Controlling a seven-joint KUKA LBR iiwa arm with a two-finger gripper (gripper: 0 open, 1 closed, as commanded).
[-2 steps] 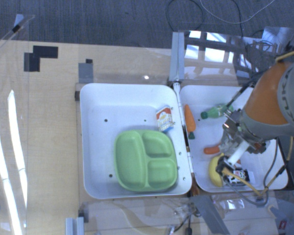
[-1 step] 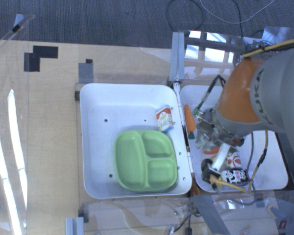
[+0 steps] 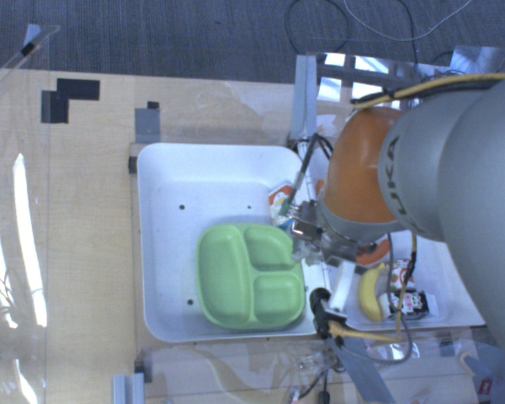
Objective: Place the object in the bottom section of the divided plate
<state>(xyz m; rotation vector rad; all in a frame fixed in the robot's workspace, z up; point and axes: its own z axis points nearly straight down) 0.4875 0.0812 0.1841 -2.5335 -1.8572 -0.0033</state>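
Observation:
A light green divided plate (image 3: pixel 236 276) lies in the lower right part of the left white bin (image 3: pixel 164 217). It has one long section on the left and two smaller ones on the right, and nothing lies in them. My gripper (image 3: pixel 305 236) hangs over the wall between the two bins, right at the plate's upper right corner, mostly hidden under the grey and orange wrist. A small white, red and blue object (image 3: pixel 280 198) peeks out just above the gripper, against the left bin's right wall.
In the right bin (image 3: pixel 451 303), a yellow banana (image 3: pixel 370 294) lies beside a small dark printed packet (image 3: pixel 409 300). The arm covers most of that bin. Cables trail below the bins' front edge. The left bin's upper left floor is bare.

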